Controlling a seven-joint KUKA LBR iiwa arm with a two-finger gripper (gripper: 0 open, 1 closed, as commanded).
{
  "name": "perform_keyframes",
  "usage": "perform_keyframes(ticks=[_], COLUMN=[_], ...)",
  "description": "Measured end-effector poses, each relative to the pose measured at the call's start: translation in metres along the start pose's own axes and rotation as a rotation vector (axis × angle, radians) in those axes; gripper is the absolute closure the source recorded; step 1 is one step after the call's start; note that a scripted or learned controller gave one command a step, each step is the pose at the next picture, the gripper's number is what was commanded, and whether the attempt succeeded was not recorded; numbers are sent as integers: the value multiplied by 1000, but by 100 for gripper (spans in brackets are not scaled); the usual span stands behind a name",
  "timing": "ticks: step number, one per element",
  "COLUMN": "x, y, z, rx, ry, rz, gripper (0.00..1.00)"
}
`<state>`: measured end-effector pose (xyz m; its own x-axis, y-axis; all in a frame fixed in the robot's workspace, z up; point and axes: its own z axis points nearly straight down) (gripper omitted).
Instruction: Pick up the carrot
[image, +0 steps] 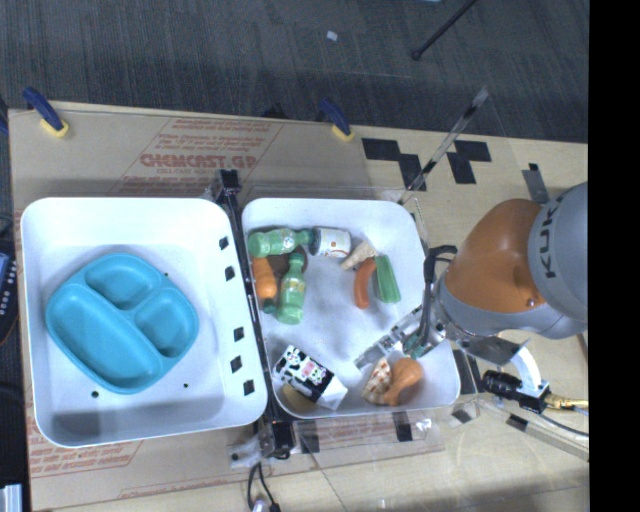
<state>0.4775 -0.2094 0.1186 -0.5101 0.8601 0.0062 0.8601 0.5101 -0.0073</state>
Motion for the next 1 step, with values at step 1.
perform_keyframes(ticks=[1], x=[-1], y=[0], z=[-10], rx=[-7], ry=[-9], rz=[-27], gripper=[0])
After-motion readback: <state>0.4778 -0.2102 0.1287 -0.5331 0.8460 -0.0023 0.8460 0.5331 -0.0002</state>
